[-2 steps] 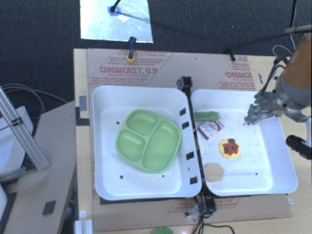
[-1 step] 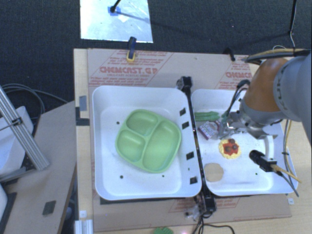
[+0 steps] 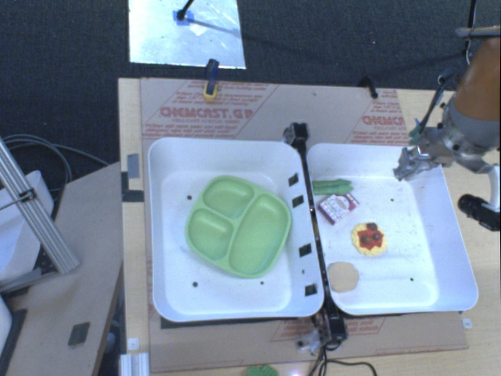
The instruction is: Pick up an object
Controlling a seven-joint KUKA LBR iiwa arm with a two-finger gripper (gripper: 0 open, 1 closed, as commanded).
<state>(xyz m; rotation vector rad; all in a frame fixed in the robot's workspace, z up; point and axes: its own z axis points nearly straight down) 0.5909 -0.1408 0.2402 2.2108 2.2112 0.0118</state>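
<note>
Cardboard (image 3: 258,104) printed with red lettering is being used as the base sheet under both bins, and it is lying on a pale wooden bench top (image 3: 125,139). Near the front edge, cables and a small green item (image 3: 261,370) are being partly shown. At the left, a lower tan table (image 3: 78,257) and a slanted aluminium rail (image 3: 35,214) are being seen. The left bin (image 3: 168,288) is being occupied by a green divided plate (image 3: 239,225), lying flat near its middle. The right bin (image 3: 446,288) is being occupied by four small objects: a tan round disc (image 3: 343,276) nearest the front, a yellow and red toy pizza (image 3: 369,238) behind it, a red and white packet (image 3: 338,207) close to the divider, and a green pod-shaped piece (image 3: 332,186) just behind the packet. The gripper (image 3: 409,165) is being held above the bin's far right part, well apart from all four objects; nothing is being shown between its fingers, and whether they are spread or closed cannot be told. Further back, a yellow and blue clamp (image 3: 210,81) is being seen on the cardboard's far edge. Beyond it, dark carpet (image 3: 63,45) is being covered in part by a shiny metal sheet (image 3: 188,22).
</note>
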